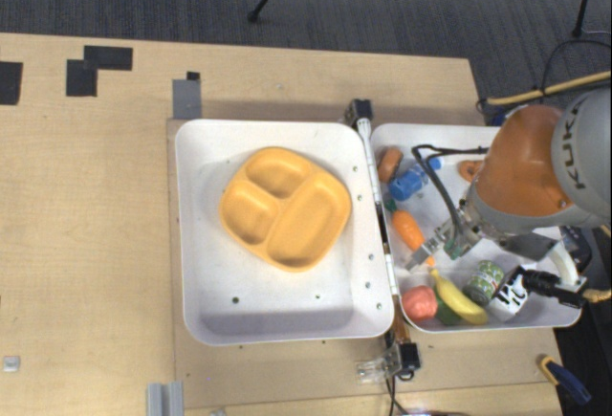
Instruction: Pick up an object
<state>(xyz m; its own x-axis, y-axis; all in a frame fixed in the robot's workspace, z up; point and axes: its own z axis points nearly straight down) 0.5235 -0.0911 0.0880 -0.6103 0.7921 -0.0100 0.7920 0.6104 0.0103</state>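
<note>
The right bin (459, 132) holds several small items. An orange carrot (407, 230) lies near its left wall, with a blue toy (406, 185) and a brown piece (389, 162) behind it. Along the front lie a red apple (419, 303), a yellow banana (456, 299) and a green can (486, 281). My gripper (429, 254) hangs low over the bin's middle, just right of the carrot and above the banana's upper end. I see nothing between its tips. The arm's orange band (521, 165) covers the bin's right part.
The left bin (206, 213) holds a yellow divided plate (285, 207). A metal divider rail (376, 204) runs between the two bins. A small orange thing (469, 171) peeks out beside the arm at the back of the right bin.
</note>
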